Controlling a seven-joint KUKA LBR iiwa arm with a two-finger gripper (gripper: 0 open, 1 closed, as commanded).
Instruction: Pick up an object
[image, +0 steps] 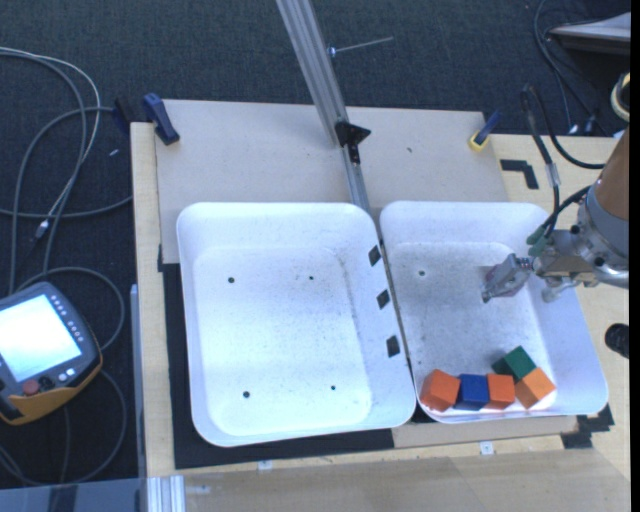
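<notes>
Orange, blue and green blocks (488, 385) huddle in the right bin's (440, 230) corner — claw (522, 282) apparently spread, holding nothing.

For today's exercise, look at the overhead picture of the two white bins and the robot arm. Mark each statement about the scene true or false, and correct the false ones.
1. All the blocks lie in the right bin. True.
2. The green block sits in the left bin. False: it is in the right bin, beside an orange block.
3. The blue block lies between two orange blocks. True.
4. The gripper is over the left bin. False: it is over the right bin.
5. The blocks cluster at the right bin's far edge. False: they cluster at its near edge.
</notes>
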